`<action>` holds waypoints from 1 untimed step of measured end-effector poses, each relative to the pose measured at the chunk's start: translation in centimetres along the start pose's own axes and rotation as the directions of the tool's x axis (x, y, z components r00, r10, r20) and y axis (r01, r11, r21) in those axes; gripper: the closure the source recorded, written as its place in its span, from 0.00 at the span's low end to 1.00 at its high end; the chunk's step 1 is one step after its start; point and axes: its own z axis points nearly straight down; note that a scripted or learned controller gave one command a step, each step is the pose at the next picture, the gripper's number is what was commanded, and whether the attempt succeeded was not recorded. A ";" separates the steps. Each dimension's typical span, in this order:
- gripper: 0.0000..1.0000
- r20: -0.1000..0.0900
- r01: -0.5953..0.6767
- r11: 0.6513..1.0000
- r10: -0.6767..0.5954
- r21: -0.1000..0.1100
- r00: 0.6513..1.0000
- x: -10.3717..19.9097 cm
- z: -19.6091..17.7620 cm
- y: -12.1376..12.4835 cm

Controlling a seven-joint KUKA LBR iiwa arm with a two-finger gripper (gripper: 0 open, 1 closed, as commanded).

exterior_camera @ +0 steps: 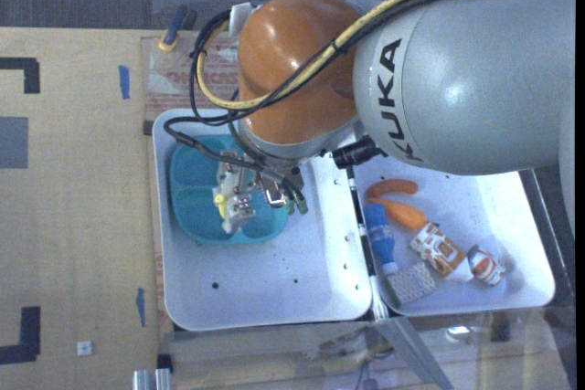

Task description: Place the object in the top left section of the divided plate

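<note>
A blue divided plate (194, 192) lies in the left part of the left bin (265, 288). My gripper (243, 199) hangs directly over the plate's right half, under the orange wrist band. A small yellow object (222, 200) shows at the gripper's left side, over the middle of the plate. Whether it is held or resting on the plate is hidden by the gripper body. The arm covers the plate's upper right part.
The right bin (526, 283) holds an orange sausage-shaped piece (391, 188), a carrot (408, 215), a blue bottle (378, 237), an orange and white package (437, 251), a small can (485, 267) and a grey mesh piece (413, 283). Bare bin floor lies below the plate.
</note>
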 end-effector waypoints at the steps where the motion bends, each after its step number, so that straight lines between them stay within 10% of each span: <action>1: 1.00 -0.004 0.186 0.983 -0.186 0.001 0.983 1.6 3.2 -7.0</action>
